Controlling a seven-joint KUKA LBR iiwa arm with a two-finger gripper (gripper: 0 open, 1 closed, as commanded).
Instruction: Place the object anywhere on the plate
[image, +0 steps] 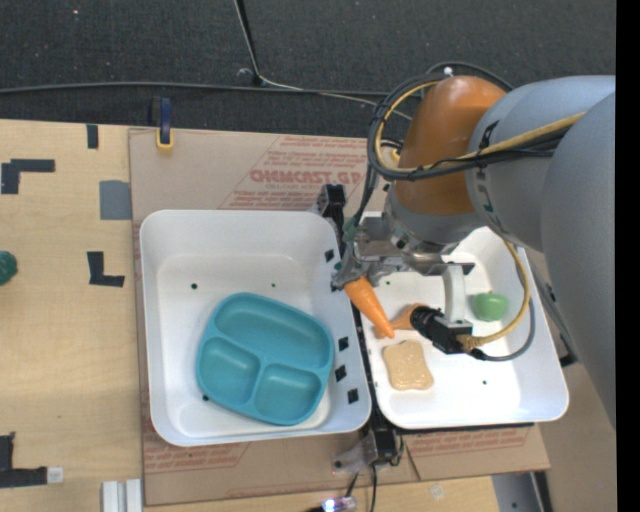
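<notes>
Gripper (362, 272) pinches the orange carrot (370, 306) by its top in the right bin (520, 400), for carrying left to the teal plate (264, 357).

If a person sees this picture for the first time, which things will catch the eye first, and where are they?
The big grey arm with its orange band fills the upper right, reaching down over the right bin. Next comes the blue divided plate, lying in the left bin. An orange carrot shows at the right bin's left edge, just below the gripper, with a tan bread slice below it.
</notes>
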